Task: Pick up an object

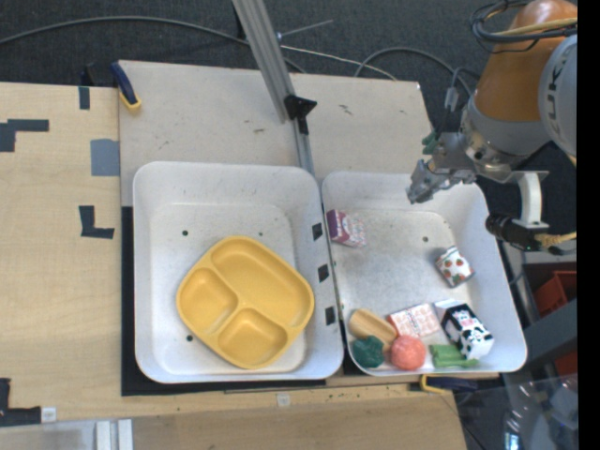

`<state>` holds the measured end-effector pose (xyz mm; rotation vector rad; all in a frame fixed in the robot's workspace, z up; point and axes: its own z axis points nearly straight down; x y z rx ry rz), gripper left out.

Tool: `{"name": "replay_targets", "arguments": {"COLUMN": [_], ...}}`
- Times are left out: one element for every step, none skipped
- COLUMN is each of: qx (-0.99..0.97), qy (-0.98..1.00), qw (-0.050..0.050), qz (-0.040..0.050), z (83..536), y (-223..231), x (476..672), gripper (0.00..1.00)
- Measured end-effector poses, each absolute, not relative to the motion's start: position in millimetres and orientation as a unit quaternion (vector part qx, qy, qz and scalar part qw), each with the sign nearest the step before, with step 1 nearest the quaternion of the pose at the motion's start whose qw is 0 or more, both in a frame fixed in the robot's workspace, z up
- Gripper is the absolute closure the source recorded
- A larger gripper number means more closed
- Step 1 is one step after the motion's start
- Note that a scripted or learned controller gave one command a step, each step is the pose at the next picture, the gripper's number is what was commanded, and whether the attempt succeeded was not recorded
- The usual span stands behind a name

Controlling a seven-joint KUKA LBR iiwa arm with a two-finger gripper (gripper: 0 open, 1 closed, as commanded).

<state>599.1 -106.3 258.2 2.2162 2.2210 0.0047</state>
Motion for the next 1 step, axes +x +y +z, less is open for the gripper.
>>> {"name": "replay_targets", "arguments": {"qx": [0.706], "qy": [0.709], "qw": [-0.001], "qz": [-0.0003], "z": [256.0], "y": [-66.1], "x": [581.8], "gripper": [1.0]}}
